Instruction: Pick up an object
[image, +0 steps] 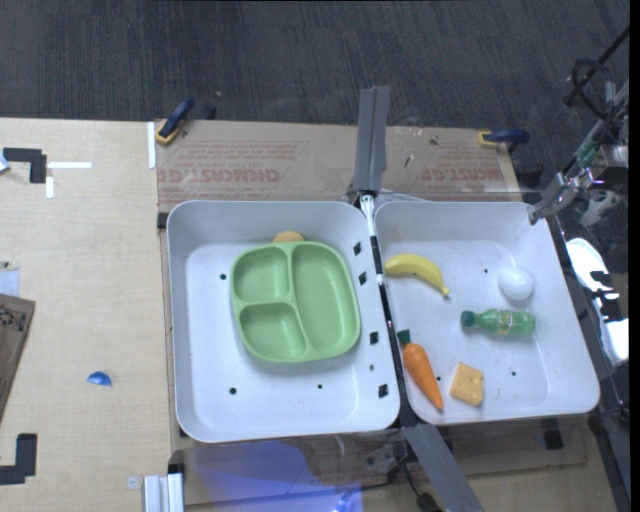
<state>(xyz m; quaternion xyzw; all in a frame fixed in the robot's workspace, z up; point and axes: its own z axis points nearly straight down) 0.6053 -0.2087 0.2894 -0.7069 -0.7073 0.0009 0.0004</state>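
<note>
Claw (545, 208): I see it at the right bin's (575, 395) far right corner, above the rim; open or closed, I cannot tell.
Targets: banana (416, 270), white ball (516, 284), green bottle (498, 321), carrot (422, 375), cheese wedge (466, 384) lie apart in that bin.
Risk: I judge the ball or bottle could roll off a grasp.

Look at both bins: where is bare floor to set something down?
Left bin: bare strips along the front and left walls, around the green plate. Right bin: bare patch in the middle, between banana, bottle and carrot. Crowded: front-left, where carrot and cheese lie close.
</note>
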